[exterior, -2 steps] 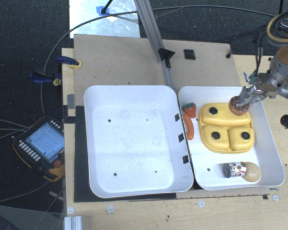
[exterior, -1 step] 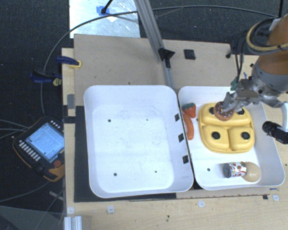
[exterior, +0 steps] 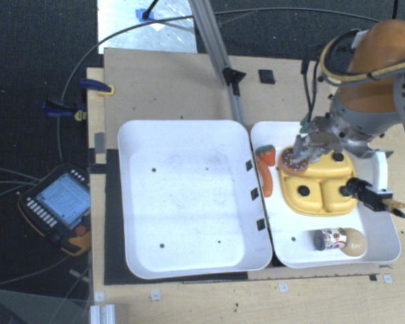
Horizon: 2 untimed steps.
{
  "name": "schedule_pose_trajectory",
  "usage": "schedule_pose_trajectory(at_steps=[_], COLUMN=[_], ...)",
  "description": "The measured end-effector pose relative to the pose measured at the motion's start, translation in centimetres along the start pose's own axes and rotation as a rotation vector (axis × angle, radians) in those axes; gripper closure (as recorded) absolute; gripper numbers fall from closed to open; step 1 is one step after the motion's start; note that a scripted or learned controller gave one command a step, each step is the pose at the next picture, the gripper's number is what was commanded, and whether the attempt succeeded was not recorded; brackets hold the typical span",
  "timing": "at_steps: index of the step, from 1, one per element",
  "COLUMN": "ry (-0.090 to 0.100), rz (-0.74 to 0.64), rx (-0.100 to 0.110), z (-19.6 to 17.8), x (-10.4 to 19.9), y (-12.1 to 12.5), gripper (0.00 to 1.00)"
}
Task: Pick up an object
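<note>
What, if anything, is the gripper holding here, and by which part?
It cannot be told. The gripper is down at the near-left corner of the yellow toy, over a brown round piece, but no object is seen clamped in it.

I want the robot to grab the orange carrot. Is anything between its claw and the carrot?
Nothing visible blocks it. The gripper hangs over the brown disc at the yellow toy's near corner, and the carrot lies just beside it on the right bin's floor, uncovered.
</note>
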<state>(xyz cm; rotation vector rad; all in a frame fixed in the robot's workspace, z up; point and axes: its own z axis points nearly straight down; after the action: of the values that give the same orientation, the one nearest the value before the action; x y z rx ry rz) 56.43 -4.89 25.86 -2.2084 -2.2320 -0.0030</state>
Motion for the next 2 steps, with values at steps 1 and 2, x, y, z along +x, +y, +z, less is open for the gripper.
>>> schedule_pose_trajectory(at_steps=[1, 2], ry=[0.0, 0.0], rz=[0.001, -0.001], rx=[0.002, 0.0], z=[1.4, 0.9], x=[4.8, 10.0], y=[-1.6, -2.7], gripper=[1.0, 1.0])
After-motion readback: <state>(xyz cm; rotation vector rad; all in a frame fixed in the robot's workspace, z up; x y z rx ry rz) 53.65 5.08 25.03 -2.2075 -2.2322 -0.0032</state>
